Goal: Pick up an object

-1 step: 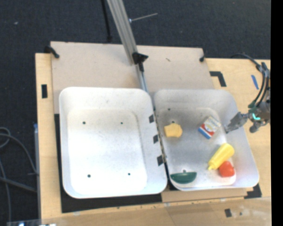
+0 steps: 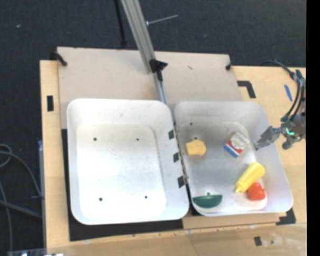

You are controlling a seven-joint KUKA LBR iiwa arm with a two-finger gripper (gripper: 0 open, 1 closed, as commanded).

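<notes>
Five objects lie in the right bin (image 2: 202,111), beside the left bin (image 2: 80,111).

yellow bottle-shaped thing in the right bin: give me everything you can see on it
The yellow bottle-shaped object lies on its side on the floor of the right bin, towards that bin's near right corner. It looks like smooth plastic, wider at its upper right end and narrowing towards the lower left, so it sits on a diagonal. Its lower side lies against or just beside the red object; which one cannot be told. The gripper is apart from it, above and to the right, near the bin's right wall.
</notes>
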